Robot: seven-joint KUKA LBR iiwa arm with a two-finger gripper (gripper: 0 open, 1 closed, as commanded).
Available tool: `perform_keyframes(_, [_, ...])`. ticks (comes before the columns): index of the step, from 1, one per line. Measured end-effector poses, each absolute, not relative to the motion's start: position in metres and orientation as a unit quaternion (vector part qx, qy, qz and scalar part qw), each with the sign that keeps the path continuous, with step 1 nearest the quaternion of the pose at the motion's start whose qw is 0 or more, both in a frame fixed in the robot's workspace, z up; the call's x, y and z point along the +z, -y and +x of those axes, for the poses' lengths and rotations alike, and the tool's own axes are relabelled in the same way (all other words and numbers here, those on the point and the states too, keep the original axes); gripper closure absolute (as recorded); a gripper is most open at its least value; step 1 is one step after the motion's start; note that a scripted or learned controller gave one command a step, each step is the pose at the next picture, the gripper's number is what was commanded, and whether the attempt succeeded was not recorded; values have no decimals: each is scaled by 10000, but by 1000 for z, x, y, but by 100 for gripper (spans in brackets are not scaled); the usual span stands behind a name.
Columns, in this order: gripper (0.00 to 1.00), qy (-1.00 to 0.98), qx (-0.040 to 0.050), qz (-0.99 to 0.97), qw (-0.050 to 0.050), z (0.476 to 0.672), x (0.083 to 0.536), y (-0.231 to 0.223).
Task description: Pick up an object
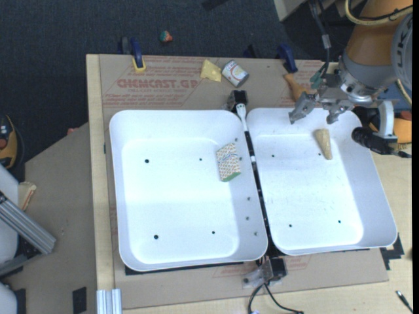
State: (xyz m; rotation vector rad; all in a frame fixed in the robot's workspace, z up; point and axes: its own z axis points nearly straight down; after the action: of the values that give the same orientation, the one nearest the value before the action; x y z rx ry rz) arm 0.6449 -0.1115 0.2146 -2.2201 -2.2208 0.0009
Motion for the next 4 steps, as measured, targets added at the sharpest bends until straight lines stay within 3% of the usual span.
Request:
perform_keyframes(1, [0, 7107, 5, -7035, 41, 633, 183, -1])
perform_keyframes(2, [100, 7073, -4, -7069, 1, 635, 196, 7])
perform_keyframes(3, [100, 7103, 0, -7038, 32, 603, 207, -80])
perform_keyframes(4, [100, 7068, -28, -7074, -21, 573, 285, -63])
